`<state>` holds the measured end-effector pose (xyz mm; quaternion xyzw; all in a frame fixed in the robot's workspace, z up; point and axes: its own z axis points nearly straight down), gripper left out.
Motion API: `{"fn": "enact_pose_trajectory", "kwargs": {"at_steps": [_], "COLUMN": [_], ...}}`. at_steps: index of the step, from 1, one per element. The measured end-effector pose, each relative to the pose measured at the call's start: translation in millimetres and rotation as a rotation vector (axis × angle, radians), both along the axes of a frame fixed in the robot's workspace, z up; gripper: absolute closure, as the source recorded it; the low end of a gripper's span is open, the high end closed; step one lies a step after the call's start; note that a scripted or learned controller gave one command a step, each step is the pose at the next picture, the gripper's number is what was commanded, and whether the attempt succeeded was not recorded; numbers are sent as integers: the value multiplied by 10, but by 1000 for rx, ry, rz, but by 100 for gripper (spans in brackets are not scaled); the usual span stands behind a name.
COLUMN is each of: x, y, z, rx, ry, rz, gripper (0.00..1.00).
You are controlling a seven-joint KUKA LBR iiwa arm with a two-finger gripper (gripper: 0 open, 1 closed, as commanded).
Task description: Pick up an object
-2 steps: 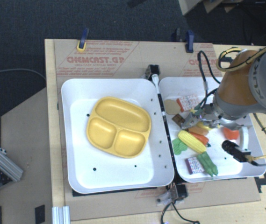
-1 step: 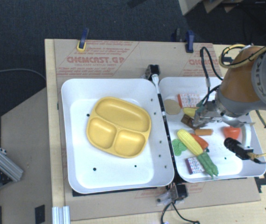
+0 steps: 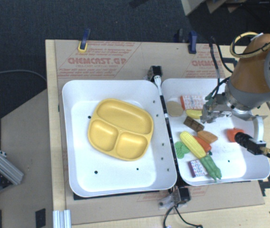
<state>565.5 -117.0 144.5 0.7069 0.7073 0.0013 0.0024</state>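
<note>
tool (image 3: 206, 114) over right bin (image 3: 256, 172) | corn (image 3: 192, 144), brown block (image 3: 193, 124) beside

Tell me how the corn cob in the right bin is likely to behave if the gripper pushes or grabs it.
The corn cob looks long and rounded, so it would probably roll sideways under a push. It looks like a plastic toy, likely light and stiff. It lies against the carrot piece and the green pepper, so a nudge from the gripper may shift those too.
</note>
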Motion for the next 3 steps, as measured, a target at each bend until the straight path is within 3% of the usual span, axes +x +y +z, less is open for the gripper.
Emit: {"fn": "enact_pose_trajectory", "kwargs": {"at_steps": [2,3], "x": [-14,24], "y": [-96,459], "z": [828,728], "rx": [0,4], "ry": [-1,7], "rz": [0,5], "gripper": [100,100]}}
